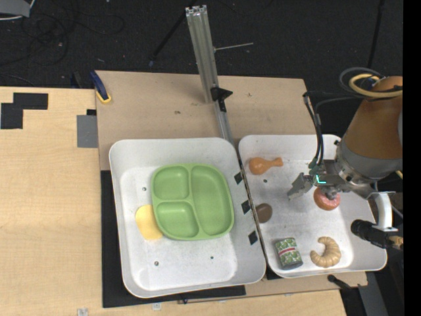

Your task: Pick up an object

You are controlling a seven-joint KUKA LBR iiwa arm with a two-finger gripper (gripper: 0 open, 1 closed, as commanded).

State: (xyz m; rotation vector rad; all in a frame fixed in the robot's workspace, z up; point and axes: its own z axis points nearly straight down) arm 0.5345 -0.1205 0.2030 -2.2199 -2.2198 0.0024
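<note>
My gripper [318, 189] hangs over the right bin [368, 259], with the arm coming in from the right. Its fingers stand spread apart, open, and nothing is between them. A round red-pink object [327, 201] lies on the bin floor just below and right of the fingertips, partly covered by the gripper. In the same bin are an orange drumstick-shaped toy [265, 165] at the back left, a small brown lump [263, 212], a green can [287, 253] and a tan croissant [327, 251] at the front.
The left bin [131, 157] holds a green divided plate [193, 201] with a yellow object [147, 222] against its left edge. A metal post [204, 51] rises behind the bins. Black clips sit along the wall shared by the two bins.
</note>
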